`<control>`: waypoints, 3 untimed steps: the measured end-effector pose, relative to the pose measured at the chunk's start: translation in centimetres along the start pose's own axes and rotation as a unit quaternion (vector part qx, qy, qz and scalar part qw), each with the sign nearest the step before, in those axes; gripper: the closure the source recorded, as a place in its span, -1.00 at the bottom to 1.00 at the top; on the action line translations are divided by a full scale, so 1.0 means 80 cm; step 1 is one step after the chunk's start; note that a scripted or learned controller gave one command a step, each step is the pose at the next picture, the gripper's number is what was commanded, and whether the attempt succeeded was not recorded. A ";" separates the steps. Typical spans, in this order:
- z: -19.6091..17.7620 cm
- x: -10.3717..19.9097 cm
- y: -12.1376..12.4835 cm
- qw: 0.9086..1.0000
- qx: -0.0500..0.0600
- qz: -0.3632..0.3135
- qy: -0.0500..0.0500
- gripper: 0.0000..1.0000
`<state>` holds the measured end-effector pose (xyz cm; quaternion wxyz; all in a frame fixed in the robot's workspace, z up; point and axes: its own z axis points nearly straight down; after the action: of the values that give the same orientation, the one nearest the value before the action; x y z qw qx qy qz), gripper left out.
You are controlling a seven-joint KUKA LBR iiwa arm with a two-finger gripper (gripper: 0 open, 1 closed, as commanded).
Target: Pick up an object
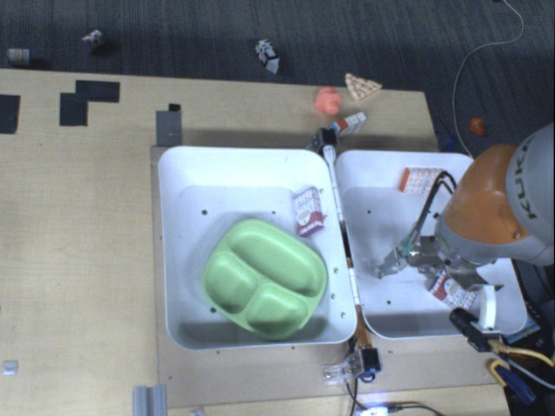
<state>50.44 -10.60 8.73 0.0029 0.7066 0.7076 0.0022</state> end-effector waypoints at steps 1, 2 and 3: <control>0.002 -0.048 0.102 1.000 0.000 -0.001 0.000 -1.00; 0.002 0.007 0.132 1.000 0.000 -0.002 0.001 -1.00; 0.003 0.029 0.207 1.000 0.002 -0.001 0.001 -1.00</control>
<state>66.97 -8.26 8.57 0.0009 0.7058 0.7084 0.0015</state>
